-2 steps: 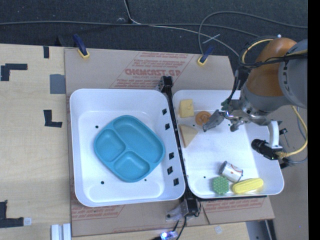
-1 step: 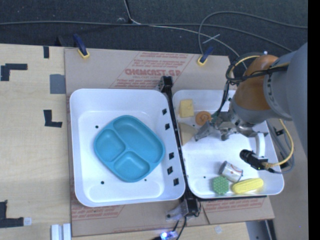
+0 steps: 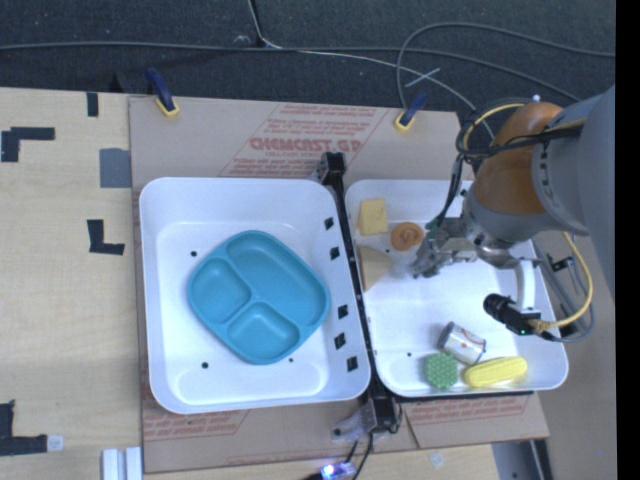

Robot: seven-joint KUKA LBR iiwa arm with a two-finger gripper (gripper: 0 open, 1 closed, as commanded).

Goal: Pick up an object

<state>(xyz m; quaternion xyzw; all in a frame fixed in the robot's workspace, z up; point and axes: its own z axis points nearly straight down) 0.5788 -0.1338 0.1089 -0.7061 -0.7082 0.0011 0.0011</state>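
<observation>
Seemingly the arm's target was the small orange disc (image 3: 406,235), which lay flat in the right bin (image 3: 400,340) near its 11 o'clock corner. The gripper (image 3: 432,259) hung just beside it, at about 4 o'clock from the disc, low over the bin floor. Whether the pincer was wide, narrow or holding anything could not be told; the wrist and its cabling covered it from above. Nothing was seen held.

A yellow block (image 3: 372,216) sat close at 10 o'clock from the disc, hard by the bin's left wall, so a grasp there had little room on that side. Well apart, toward the bin's 6 o'clock edge, lay a silver can (image 3: 462,343) on its side, a green ball (image 3: 441,370) and a yellow corn cob (image 3: 495,371), clustered near one another and clear of the arm's reach line.

At 9 o'clock, the left bin (image 3: 165,298) held a blue divided tray (image 3: 258,295), out of the way.
</observation>
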